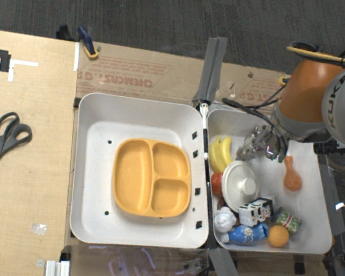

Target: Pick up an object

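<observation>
My gripper (260, 146) hangs over the far part of the right bin (320, 202), just above and right of a yellow banana (221, 153). Nothing shows between its fingers. Below it lies a white bowl (240, 185) with a red object (216, 183) at its left. An orange pear-shaped toy (292, 176) lies to the gripper's right. Along the bin's near side sit a white ball (224, 220), a blue and white bottle (245, 234), a black and white toy (256, 211), an orange ball (278, 236) and a green can (289, 221).
The left bin (87, 174) holds a yellow divided plate (152, 177). Scissors (0, 142) lie on the wooden bench at far left. A grey post (211, 70) rises between the bins at the back, and cardboard lies behind them.
</observation>
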Robot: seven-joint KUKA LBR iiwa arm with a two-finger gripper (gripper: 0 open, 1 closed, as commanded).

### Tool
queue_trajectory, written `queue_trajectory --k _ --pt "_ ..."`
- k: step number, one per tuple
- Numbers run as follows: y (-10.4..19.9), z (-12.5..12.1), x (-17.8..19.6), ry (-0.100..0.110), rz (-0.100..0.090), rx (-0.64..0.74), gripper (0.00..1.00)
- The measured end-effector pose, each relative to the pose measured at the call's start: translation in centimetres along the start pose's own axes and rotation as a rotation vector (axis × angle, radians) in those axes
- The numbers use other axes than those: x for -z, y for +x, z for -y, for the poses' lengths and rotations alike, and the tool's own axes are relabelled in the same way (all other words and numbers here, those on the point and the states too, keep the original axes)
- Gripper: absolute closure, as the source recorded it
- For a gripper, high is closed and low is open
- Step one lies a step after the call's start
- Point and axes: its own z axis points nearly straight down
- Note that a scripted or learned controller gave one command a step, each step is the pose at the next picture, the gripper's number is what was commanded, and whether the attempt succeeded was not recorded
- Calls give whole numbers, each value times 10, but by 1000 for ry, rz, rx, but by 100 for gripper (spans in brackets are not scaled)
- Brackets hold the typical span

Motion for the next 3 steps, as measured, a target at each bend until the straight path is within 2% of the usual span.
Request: queue_trajectory --k 1,2,3 --pt "-31 71 107 1 2 -36 100" --pt "-12 51 8 2 -2 -237 100" --pt "-17 5 150 1 2 -333 100"
